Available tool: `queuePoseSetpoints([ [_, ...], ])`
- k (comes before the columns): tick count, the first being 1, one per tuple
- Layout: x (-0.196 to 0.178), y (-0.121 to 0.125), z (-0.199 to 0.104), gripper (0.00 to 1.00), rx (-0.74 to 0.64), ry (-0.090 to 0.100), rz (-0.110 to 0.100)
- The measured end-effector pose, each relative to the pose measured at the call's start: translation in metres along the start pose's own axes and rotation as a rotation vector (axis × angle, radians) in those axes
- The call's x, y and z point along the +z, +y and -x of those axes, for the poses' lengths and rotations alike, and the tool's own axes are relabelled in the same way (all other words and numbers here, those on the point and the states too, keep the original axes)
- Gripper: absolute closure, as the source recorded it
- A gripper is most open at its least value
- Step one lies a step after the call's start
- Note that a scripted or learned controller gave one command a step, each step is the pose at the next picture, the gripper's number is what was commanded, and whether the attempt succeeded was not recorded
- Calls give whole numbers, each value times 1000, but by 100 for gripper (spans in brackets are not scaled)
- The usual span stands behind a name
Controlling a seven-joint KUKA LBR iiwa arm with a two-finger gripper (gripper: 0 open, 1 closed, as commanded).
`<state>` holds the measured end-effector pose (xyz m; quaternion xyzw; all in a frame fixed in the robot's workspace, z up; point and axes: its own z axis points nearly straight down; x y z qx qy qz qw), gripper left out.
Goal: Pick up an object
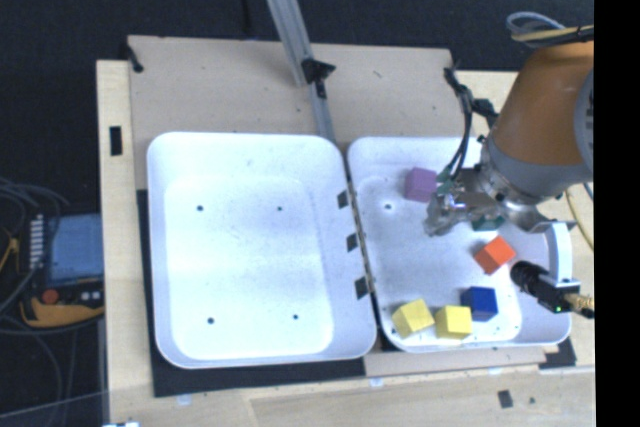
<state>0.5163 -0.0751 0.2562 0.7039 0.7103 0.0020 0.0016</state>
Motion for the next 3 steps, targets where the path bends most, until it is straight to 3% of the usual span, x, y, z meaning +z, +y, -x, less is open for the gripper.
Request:
queuePoseSetpoints([
  [2, 23, 6, -110, 100, 1, 2, -7],
  [3, 12, 9, -162, 100, 0, 1, -4],
])
